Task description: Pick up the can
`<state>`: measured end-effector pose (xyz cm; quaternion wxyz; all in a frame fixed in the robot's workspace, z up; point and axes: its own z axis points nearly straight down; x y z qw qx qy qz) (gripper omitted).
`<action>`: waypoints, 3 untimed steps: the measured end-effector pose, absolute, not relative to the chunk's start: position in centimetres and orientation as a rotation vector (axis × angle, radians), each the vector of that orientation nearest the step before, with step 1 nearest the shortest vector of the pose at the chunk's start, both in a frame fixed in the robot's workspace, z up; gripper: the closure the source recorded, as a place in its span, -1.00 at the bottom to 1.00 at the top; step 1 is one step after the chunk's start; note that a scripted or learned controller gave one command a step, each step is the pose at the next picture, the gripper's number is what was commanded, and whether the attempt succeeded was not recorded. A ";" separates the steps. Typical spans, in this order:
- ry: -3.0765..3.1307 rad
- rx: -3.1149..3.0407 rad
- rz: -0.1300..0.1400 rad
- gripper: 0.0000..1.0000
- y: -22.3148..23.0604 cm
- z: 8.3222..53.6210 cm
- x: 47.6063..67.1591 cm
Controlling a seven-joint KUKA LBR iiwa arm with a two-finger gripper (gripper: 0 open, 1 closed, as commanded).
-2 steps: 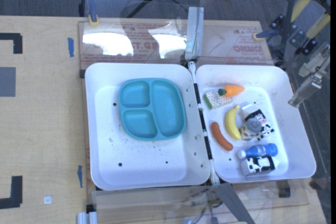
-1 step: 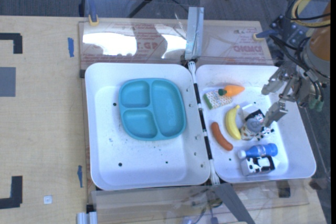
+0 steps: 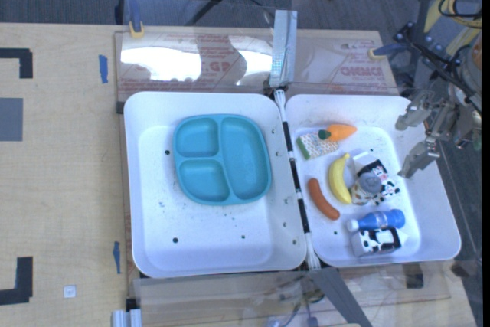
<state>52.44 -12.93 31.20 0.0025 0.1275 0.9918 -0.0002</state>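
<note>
The can (image 3: 371, 181) sits in the right bin (image 3: 436, 207), showing a round grey top and a black-and-white patterned side. It rests against the banana (image 3: 339, 178) on its left. My gripper (image 3: 416, 138) hovers over the bin's right edge, up and to the right of the can and apart from it. Its two fingers (image 3: 419, 158) are spread open with nothing between them.
Around the can lie a carrot (image 3: 340, 132), a small white spotted piece (image 3: 312, 143), a red sausage (image 3: 323, 198), a blue bottle (image 3: 380, 220) and a cow-patterned carton (image 3: 376, 240). The left bin (image 3: 145, 188) holds a blue divided plate (image 3: 223, 158).
</note>
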 end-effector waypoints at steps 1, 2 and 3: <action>3.134 -0.049 -0.002 -1.00 -12.8 43.1 52.1; 3.126 -0.046 -0.003 1.00 -12.8 44.1 52.3; 3.118 -0.042 -0.005 1.00 -12.8 45.2 52.6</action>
